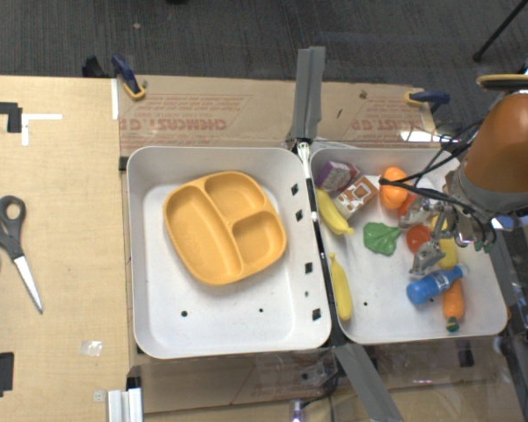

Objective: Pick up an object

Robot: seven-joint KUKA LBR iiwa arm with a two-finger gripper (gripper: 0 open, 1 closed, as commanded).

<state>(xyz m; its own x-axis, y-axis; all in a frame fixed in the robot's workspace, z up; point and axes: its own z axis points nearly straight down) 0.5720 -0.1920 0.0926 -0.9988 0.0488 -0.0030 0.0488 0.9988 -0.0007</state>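
While the arm [502, 148] reaches in from the right, its gripper [436, 236] sits low over the right bin [370, 319], among the toys at that bin's right side; cannot tell the gripper's state, and no object is seen held. Beside the gripper: orange ball [392, 190], red piece [417, 236], green leaf [381, 238], blue bottle [431, 287], carrot [454, 304]. Two bananas [333, 213] lie along the bin's left wall, a purple item [336, 177] and a small box [359, 195] near the top. Left bin [150, 315] holds a yellow divided plate [225, 227]. Scissors [16, 246] lie on the table [53, 174], well apart from both bins
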